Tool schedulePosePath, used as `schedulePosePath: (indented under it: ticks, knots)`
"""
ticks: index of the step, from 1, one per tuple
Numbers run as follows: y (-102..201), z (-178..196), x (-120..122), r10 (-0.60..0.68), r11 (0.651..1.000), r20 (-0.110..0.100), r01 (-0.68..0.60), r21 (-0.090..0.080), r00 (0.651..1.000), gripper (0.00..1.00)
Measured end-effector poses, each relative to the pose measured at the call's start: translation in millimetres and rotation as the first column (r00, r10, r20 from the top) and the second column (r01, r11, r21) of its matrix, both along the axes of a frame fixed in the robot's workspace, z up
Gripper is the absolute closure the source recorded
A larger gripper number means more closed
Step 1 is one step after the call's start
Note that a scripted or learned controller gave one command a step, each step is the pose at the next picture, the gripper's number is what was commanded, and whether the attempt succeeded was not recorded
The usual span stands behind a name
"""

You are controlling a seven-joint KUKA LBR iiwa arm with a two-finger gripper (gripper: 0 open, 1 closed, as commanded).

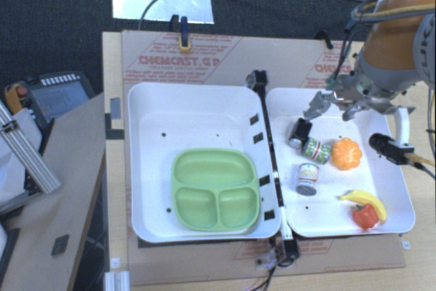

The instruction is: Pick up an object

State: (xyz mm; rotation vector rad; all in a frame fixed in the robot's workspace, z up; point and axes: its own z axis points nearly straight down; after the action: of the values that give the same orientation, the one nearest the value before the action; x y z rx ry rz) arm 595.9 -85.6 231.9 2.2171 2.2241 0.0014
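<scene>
The gripper (336, 105) hangs over the back of the right bin (395, 211), fingers spread wide apart, one grey finger (317, 105) angled down to the camera's left and the other (354, 111) to the camera's right, and nothing sits between them: no grasp yet. Taking the orange (347, 154) as our marker, the gripper is above and beyond it, toward the bin's far wall. Just to the camera's left of the orange lies a small green-labelled can (317, 150) on its side, touching or nearly touching a dark block-like object (299, 132) that leans beyond it. The left finger tip hovers close over that dark piece. Nearer the camera from the orange stands a second small can (308, 178), upright as far as I can tell, and further toward the front corner a banana (366, 200) rests against a red fruit-like thing (366, 216). Well away across the divider, the left bin (146, 146) carries a green sectioned plate (215, 189). Now the worry: those three items by the orange are packed tightly. A straight descent could land a finger on top of the dark piece or the lying can instead of beside it, shoving them along. The can may well roll, the orange is round and likely to squirt out of a narrow pinch, and the fingers could close on two things at once or on nothing.
</scene>
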Motion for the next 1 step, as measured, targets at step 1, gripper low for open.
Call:
schedulePosePath:
  ticks: [1]
  knots:
    - [1.5, -62.2, -4.4, -0.002, 1.000, -0.005, 0.002, 0.001, 1.000, 0.00]
